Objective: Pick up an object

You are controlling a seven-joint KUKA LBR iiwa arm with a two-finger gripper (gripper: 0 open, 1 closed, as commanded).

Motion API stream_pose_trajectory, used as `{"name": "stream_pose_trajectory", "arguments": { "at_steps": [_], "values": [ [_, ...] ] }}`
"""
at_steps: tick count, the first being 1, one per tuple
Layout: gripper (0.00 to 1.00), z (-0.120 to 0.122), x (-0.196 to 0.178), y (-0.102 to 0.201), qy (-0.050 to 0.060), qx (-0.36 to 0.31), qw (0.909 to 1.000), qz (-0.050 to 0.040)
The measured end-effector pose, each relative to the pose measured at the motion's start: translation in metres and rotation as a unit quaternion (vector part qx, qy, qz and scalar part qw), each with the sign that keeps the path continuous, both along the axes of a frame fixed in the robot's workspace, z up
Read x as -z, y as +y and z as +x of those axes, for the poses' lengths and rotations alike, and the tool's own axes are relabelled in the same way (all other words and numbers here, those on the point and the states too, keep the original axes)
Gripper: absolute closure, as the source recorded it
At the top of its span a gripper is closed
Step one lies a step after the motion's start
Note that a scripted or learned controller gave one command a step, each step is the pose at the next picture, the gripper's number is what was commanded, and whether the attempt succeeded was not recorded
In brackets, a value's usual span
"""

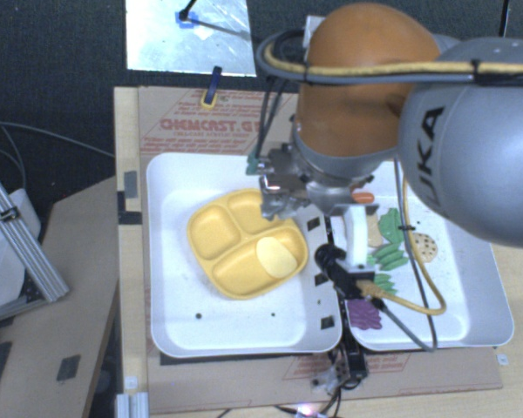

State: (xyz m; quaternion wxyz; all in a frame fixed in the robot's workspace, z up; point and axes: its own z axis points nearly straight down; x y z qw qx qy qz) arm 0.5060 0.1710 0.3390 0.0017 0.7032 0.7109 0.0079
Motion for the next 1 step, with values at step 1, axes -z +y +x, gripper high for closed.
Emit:
{"name": "stream_pose_trajectory", "arguments": {
  "at_steps": [1],
  "values": [
    [1.00, -0.0189, -0.0456, -0.0504, 0.003, 0.006, 1.0000, -0.0035]
  ]
}}
